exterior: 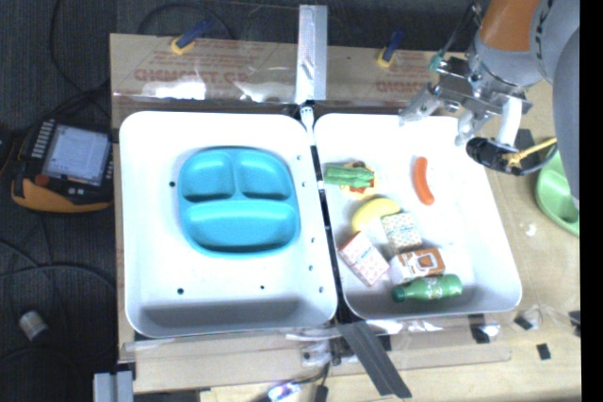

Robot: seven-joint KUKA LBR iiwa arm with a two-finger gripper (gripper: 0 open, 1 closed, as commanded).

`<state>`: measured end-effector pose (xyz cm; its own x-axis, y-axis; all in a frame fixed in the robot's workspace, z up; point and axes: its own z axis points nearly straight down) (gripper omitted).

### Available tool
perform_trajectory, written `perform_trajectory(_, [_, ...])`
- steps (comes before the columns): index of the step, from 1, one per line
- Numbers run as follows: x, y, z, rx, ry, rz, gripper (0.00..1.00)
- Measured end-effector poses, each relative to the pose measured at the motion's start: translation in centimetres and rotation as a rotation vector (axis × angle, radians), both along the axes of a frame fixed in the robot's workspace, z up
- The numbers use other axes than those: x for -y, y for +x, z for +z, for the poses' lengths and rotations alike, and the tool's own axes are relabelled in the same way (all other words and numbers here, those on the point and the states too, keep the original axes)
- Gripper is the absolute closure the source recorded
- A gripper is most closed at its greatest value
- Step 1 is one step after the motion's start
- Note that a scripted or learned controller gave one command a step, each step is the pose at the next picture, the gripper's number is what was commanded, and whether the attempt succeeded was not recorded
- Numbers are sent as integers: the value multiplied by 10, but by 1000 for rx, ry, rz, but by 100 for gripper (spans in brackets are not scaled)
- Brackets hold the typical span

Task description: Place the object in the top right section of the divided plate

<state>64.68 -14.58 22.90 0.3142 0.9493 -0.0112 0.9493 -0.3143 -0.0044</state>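
- Camera view: you have two white bins side by side on the bench. The left bin [141, 297] carries one blue divided plate [237, 201], lying near its middle, with three sections: two small ones along the far side and one long one nearer you.
- The right bin [495, 245] carries seven small things, any of which could be the task's object. Count them: one orange sausage-shaped piece [423, 180] toward the far right corner; one green and yellow toy [349, 174] against the left wall; one yellow rounded piece [371, 211] near the middle; three little printed cartons [399, 228] [362, 260] [416, 264] clustered toward the near edge; one green bottle [428, 288] lying on its side by the near edge.
- The gripper [450, 99] hangs over the far right corner of the right bin, above the rim, with nothing between its fingers. You cannot tell from here whether they stand apart or together.
- Handling, as a judgement: all seven look like light, stiff toy pieces, not fragile. The orange piece lies apart from the rest, so you would take it across its narrow middle. It looks smooth and rounded and may roll or slip out.
- The cartons touch one another, so closing on one may drag its neighbour.
- The target is the plate's far right small section [264, 178], which holds nothing yet.
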Motion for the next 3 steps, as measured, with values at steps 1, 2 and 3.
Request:
perform_trajectory(1, [50,17,12,4,5,194,0])
perform_trajectory(2, [50,17,12,4,5,194,0])
perform_trajectory(3, [61,22,63,4,7,600,0])
